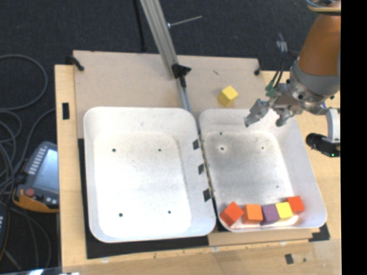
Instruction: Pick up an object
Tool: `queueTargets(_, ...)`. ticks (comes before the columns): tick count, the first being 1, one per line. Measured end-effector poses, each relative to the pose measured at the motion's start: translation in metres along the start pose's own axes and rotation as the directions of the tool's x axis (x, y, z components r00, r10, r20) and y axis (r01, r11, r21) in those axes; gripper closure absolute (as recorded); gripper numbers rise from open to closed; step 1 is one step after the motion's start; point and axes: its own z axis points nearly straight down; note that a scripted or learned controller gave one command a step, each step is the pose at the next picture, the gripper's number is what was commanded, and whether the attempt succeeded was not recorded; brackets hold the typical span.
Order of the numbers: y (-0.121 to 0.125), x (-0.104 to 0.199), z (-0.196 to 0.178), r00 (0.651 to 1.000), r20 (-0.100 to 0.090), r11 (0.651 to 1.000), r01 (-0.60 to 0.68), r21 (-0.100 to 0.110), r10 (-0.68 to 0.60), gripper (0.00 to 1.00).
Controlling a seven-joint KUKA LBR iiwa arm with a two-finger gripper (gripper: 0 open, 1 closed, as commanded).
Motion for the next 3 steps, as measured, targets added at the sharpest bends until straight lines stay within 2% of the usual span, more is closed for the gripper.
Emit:
queueTargets(1, -0.089, 0.017, 0.048, 1.0, -0.001, 1.0, -0.005, 0.009, 0.005, 0.0)
queueTargets(2, -0.125, 0.05, 0.078, 1.0, -0.002, 1.0, -0.007, 0.006, 0.007, 0.0)
queueTargets(3, -0.127, 0.119, 0.076, 1.0, -0.004, 1.0, 0.007, 0.002, -0.007, 0.0)
